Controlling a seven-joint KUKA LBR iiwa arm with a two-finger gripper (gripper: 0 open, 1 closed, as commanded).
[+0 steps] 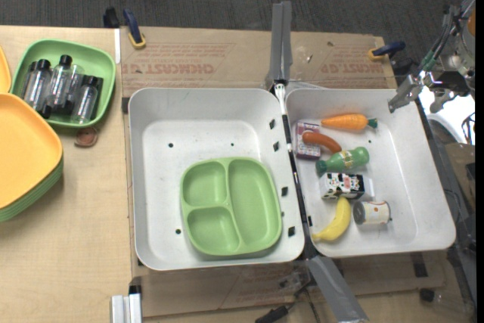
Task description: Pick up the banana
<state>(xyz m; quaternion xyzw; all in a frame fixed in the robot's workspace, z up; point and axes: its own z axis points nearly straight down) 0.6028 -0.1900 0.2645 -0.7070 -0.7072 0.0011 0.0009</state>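
Observation:
The yellow banana (336, 222) lies curved near the front edge of the right bin (423, 185), its tip pointing toward the front left corner. It touches a black-and-white carton (344, 185) behind it, and a small can (373, 212) lies right beside it. My gripper (429, 85) hangs at the right bin's far right corner, above the rim and well away from the banana. Nothing shows in it.
The right bin also holds a carrot (346, 122), a red sausage on a packet (314, 141) and a green bottle (344, 160). A green divided plate (229, 206) sits in the left bin (151, 163). Orange plates (26, 159) and a green tray of bottles (64, 83) stand at the left.

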